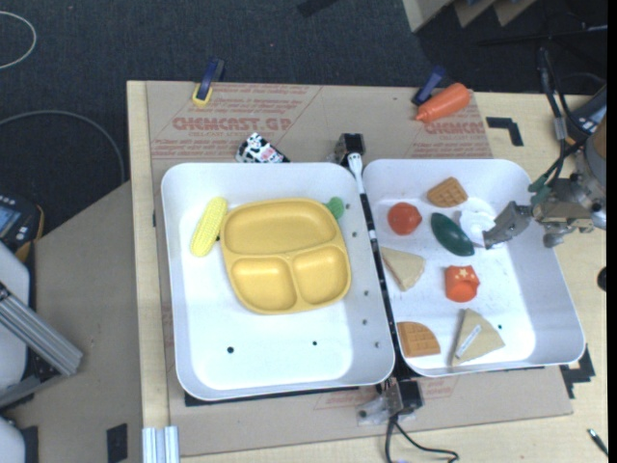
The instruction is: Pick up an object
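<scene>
My gripper reaches in from the right over the right bin, close to a white piece and a dark green vegetable. Nothing shows in its grasp. The same bin holds a red tomato, a brown cracker, a pale cheese wedge, a red pepper, a waffle piece and a sandwich wedge.
The left bin carries a yellow divided plate, a corn cob and a small green item. On the cardboard behind the bins lie an orange carrot, a black-and-white toy and a yellow clip.
</scene>
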`<state>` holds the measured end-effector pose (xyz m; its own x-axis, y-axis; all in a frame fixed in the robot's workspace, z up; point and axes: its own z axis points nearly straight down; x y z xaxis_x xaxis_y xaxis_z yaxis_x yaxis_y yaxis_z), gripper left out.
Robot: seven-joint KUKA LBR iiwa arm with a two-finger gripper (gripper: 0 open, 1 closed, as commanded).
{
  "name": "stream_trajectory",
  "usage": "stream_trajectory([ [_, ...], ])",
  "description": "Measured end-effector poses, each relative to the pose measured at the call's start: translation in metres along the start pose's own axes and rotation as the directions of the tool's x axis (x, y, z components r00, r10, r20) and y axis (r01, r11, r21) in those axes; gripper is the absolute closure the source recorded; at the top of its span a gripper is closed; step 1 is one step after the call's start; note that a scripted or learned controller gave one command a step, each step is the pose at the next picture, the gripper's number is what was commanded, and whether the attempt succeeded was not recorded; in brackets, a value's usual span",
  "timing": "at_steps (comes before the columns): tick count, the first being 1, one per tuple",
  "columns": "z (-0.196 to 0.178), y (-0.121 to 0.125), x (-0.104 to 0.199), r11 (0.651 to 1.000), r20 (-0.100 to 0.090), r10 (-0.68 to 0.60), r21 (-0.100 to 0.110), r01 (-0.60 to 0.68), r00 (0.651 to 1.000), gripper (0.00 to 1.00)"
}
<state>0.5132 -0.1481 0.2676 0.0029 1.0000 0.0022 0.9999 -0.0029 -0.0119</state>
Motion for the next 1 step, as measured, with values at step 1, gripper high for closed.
stream_trajectory([
  [1,-0.0062,0.0021,0.0003,1.0,0.003,-0.003,-0.013,0.003,1.0,0.0],
])
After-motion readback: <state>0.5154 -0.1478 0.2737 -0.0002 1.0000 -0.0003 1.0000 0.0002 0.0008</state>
